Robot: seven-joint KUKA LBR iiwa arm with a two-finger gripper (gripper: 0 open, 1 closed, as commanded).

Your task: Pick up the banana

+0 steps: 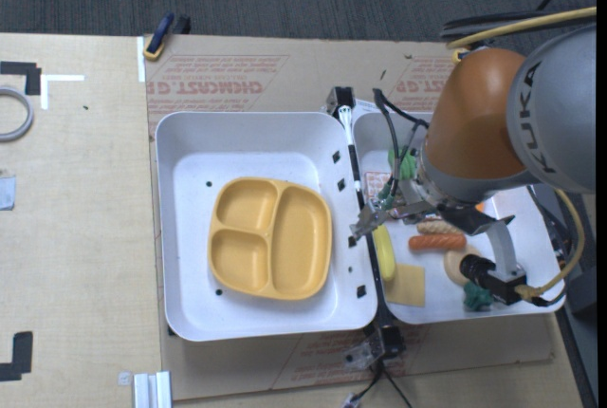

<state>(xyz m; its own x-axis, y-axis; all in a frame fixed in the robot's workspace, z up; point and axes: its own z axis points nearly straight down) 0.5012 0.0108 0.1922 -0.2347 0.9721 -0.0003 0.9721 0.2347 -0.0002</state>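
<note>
Two shallow white bins sat side by side on the bench, and the pincer point(373, 219) hung over the near-left part of the right bin point(541, 250), close against the wall that divides it from the left bin point(180, 235). Whether its fingers were spread or pressed together could not be told, since the grey wrist and the orange band of the arm point(474, 117) covered most of it from above and only some small metal parts showed at its lower left. The banana point(383, 252) lay just below the pincer toward the near edge of the bench, a short yellow piece stretched along the dividing wall inside the right bin; whether the pincer touched it could not be told. A flat pale yellow slice point(409, 284) lay just to the right of the banana's near end. Right of the pincer lay a reddish sausage-shaped piece point(437, 242), and beyond that, farther right and nearer the front rim, a small green item point(477, 298). To the pincer's left, well apart across the divider, a yellow divided plate point(271, 238) with three compartments rested in the middle of the left bin.
</note>
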